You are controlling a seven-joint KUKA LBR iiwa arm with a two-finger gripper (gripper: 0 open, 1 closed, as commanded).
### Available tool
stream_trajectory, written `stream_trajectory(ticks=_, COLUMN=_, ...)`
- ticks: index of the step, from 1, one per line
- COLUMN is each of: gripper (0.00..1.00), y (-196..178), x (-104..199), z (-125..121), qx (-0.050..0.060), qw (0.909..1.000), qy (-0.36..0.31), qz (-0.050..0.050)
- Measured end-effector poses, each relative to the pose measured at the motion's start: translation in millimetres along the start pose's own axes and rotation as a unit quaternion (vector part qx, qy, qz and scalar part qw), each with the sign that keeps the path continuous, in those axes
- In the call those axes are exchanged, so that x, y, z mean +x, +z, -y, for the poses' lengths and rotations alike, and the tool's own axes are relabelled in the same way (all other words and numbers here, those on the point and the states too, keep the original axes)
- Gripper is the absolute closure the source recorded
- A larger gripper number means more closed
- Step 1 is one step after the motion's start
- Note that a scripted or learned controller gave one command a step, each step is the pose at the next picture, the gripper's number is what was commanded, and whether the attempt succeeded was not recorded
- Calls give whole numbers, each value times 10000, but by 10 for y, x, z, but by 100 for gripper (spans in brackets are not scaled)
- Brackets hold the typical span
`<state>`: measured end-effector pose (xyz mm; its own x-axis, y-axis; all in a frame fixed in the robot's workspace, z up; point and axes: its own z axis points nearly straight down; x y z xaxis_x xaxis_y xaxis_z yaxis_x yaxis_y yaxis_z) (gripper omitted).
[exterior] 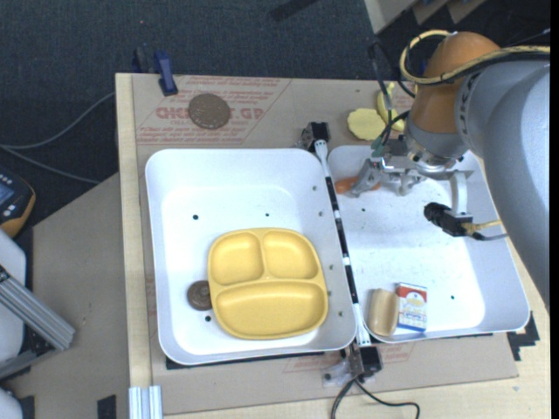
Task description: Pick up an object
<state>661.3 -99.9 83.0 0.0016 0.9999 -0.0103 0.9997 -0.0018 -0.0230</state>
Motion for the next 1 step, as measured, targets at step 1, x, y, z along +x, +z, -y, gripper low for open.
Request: stream_trajectory(ticks=1, gripper=0, y=4, x=-19, z=0, qx=1, qw=10000, qy=-2, qz=-18)
